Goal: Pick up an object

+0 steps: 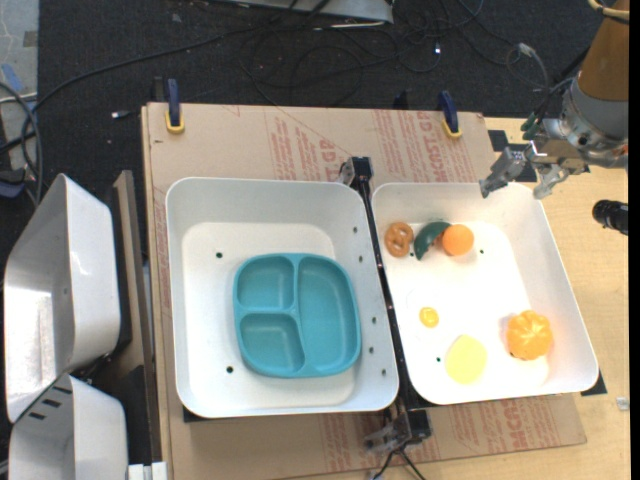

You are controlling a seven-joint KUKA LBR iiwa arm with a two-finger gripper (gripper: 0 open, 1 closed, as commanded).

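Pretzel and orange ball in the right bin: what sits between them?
In the camera view, a dark green piece lies between the pretzel and the orange ball, close against the ball.

The arm [608, 68] is seen entering from the upper right; its gripper [522, 180] is held spread, fingers [497, 179] pointing down-left, nothing between them.

One fixed overhead camera looks down aslant on both bins [190, 298].
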